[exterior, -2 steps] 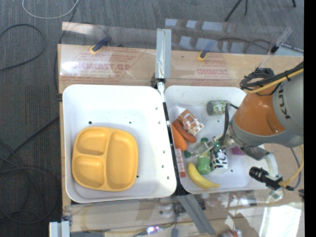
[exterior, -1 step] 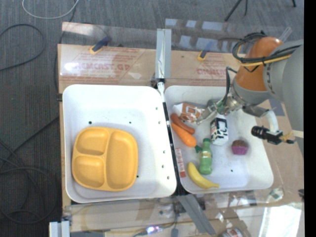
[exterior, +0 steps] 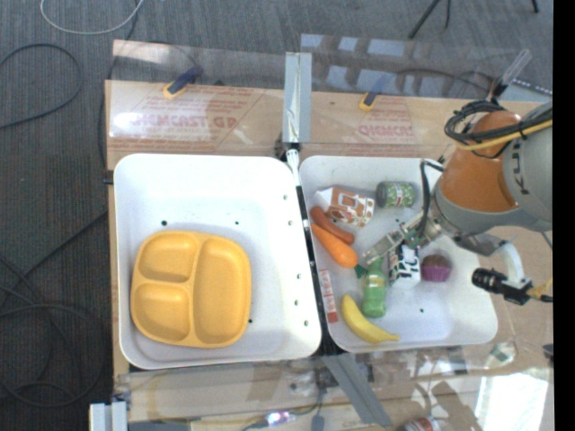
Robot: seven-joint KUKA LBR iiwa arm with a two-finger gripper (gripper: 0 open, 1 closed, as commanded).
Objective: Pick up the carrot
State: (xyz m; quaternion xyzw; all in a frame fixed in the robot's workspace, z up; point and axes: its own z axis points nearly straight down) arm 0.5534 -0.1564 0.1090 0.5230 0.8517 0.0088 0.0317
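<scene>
I count one carrot [exterior: 336, 249] and one banana [exterior: 364, 322] left of the gripper [exterior: 388, 246], finger state indiscernible.

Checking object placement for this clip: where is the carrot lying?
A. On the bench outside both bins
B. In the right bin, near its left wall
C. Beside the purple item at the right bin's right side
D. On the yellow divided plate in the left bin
B: the carrot lies at a slant in the right bin, close to its left wall, beside a red sausage-like item.
</scene>
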